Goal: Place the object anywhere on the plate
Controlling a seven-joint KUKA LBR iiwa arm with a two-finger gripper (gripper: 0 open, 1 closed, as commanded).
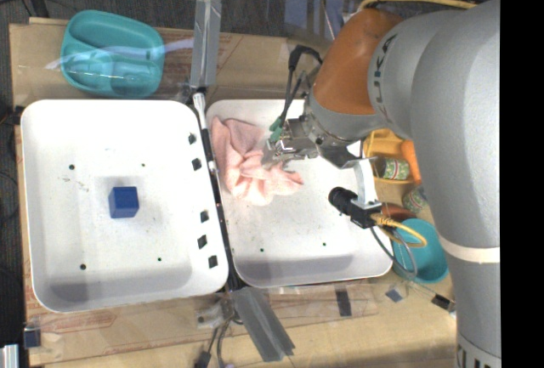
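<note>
Camera view, pink crumpled cloth [248,164] in rt bin [293,264]

one fixed camera looks down at a slant on both white bins [51,188] (arm [442,103] entering from right).

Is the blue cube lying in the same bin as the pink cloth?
No: the blue cube sits alone in the left bin, while the pink cloth lies in the right bin.
</note>
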